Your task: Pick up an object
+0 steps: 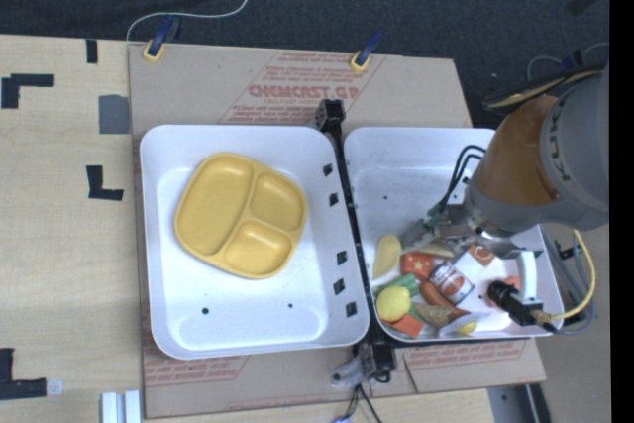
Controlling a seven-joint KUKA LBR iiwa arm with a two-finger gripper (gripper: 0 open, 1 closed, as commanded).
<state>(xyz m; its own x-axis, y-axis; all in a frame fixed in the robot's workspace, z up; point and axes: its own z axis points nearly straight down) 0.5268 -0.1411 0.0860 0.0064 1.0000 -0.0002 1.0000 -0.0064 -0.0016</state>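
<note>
White plastic walls hem in my target: the right bin (416,149) holds a heap of toy food crowded into its near edge and near-right corner, and my gripper (458,235) hangs just over the far side of that heap. I cannot tell how my jaws stand, since my own wrist and its orange band (515,163) cover them from above. The pale yellow piece (385,256) lies toward the divider between the bins, with a red piece (418,264) beside it, a yellow-green fruit (394,303) nearer the near edge, and a red-and-white can (452,284) tilted in the middle. To my mind the best choice is whichever piece sits loosest on top. I should come straight down, keep clear of the bin wall, and close on one item only. The left bin (163,213) carries a yellow divided plate (241,214), well apart from my work.
</note>
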